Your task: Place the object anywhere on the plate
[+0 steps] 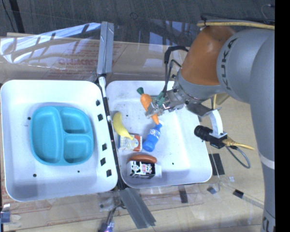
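Over the right bin (195, 166), the gripper (157, 108) sat low at the carrot (146, 101), near the bin's back half. Couldn't tell from this angle if it was apart, together or clamped on anything, so no confirmed grasp. Carrot looked like the target, though that's my guess; it was in the right bin, touching or just beside the gripper tip. Plate (63, 134), blue with 3 compartments, sat in the left bin (14, 95) with nothing on it. So task looked early: pick unconfirmed, transfer and drop all left. Right bin also held a banana (120, 124), a blue bottle (153, 137), a sausage (143, 159) and a small black-and-white carton (143, 168), all close together. Bins sat side by side on a bench (53, 52) under clear sheeting; dark floor behind.
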Robot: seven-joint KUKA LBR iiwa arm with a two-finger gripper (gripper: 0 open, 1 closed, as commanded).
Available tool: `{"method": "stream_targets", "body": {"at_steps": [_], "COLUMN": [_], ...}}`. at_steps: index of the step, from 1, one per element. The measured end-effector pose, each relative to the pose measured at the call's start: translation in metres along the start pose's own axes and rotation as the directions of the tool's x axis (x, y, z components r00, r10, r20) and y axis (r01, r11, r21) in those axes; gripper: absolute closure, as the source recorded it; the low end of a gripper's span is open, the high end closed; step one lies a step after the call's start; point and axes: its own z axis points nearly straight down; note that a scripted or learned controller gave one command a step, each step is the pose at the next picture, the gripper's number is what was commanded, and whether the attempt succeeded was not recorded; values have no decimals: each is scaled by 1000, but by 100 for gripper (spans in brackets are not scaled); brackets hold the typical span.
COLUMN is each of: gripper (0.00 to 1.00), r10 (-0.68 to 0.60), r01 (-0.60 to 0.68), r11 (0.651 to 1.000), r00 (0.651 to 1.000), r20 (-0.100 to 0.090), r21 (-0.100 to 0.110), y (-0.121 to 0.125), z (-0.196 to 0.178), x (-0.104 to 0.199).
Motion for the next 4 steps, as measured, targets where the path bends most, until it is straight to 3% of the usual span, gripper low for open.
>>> {"method": "stream_targets", "body": {"at_steps": [1,2,3,4], "gripper": [100,100,100,0], "r10": [5,193,145,145], "r01": [-5,-193,-145,-145], "r11": [1000,981,989,989], "r00": [1000,981,989,989], "r20": [-2,-1,-1,-1], "r21": [3,5,7,7], "y": [9,38,30,30], "z": [15,26,26,26], "x": [65,125,195,195]}}
